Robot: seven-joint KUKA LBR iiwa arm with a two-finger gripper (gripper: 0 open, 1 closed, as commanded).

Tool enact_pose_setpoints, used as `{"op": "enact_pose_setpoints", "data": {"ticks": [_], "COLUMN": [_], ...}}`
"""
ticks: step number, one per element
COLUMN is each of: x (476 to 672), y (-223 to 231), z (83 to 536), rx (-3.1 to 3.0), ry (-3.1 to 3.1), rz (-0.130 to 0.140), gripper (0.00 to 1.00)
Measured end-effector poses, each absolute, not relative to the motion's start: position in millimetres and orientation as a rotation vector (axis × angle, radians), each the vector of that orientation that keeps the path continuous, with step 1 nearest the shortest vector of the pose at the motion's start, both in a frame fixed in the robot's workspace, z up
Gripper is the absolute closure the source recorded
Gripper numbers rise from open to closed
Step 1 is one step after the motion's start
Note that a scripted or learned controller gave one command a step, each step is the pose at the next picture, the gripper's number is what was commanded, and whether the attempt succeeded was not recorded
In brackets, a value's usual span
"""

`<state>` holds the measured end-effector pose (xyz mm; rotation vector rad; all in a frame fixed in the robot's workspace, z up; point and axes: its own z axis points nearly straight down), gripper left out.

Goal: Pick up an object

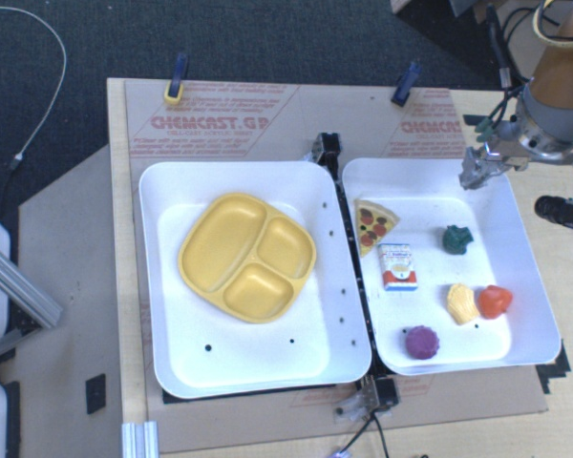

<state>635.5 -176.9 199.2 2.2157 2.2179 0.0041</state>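
A brown board (267, 113) covers the bench and carries two white bins set side by side, their inner edges touching. The left bin (172, 351) holds a yellow divided plate (246, 256) lying flat near its middle. The right bin (525, 342) holds six small things: a pizza slice (372, 224) by its far left corner, a small milk carton (397, 265) just in front of the slice, a dark green piece (456, 239) near the middle, a yellow piece (461, 303) touching a red-orange piece (495, 301) toward the right edge, and a purple piece (421, 342) close to the near edge. The grey arm (554, 93) comes in over the far right corner of the right bin, and its gripper (479, 165) hangs above that bin's far edge, well apart from all six things, with nothing between its fingers. Two blue clamps (406, 82) grip the board's far edge
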Motion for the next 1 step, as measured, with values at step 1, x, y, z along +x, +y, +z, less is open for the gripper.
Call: {"op": "enact_pose_setpoints", "data": {"ticks": [1], "x": [636.6], "y": [-177.0], "z": [228.2], "rx": [2.216], "ry": [2.218], "rz": [0.004], "gripper": [1.00]}}
